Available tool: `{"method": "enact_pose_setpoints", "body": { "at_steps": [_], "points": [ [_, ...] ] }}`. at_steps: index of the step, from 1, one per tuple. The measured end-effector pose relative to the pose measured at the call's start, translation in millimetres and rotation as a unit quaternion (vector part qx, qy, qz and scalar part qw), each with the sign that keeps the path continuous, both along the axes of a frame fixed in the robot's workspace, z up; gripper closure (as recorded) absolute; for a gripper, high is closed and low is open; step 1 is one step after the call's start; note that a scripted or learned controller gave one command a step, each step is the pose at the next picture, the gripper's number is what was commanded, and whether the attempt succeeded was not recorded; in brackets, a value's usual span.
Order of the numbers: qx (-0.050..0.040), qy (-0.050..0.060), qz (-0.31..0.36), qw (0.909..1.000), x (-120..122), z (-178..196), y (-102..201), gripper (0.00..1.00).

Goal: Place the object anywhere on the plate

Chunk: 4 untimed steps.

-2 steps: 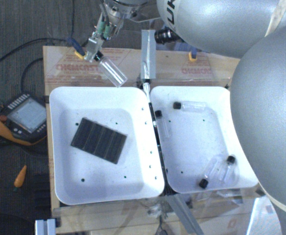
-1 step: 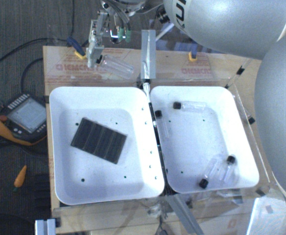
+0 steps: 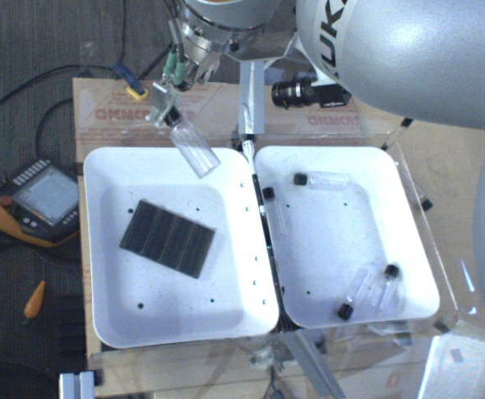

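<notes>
A dark ribbed rectangular plate [image 3: 168, 238] lies flat in the left bin [image 3: 110, 314], left of its middle. My gripper [image 3: 168, 110] hangs over the back edge of that bin, up and slightly right of the plate. It is shut on the black-capped end of a clear plastic vial [image 3: 194, 150]. The vial slants down and to the right from the fingers, its free end over the bin's back rim. It is well above the plate and does not touch it.
The right bin [image 3: 409, 223] holds several clear vials with black caps: one at the back [image 3: 321, 179], one by the left wall [image 3: 274, 208], two at the front right [image 3: 367, 293]. A teach pendant [image 3: 47, 198] lies left of the bench.
</notes>
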<state>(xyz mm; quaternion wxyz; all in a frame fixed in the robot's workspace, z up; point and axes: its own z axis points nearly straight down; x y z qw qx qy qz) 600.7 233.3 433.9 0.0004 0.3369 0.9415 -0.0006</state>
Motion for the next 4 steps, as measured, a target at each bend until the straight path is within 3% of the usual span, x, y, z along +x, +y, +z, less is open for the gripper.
{"method": "enact_pose_setpoints", "body": {
  "at_steps": [1, 2, 3, 4],
  "points": [
    [0.0001, 0.000, 0.070, 0.9975, -88, -30, -6, 1.00],
    [0.0007, -0.001, 0.361, 0.9327, -72, 0, 0, 1.00],
    [0.0010, -0.002, 0.591, 0.8067, -15, 0, 0, 1.00],
    [0.0010, 0.000, 0.324, 0.9461, -32, -52, 1, 1.00]
  ]
}}
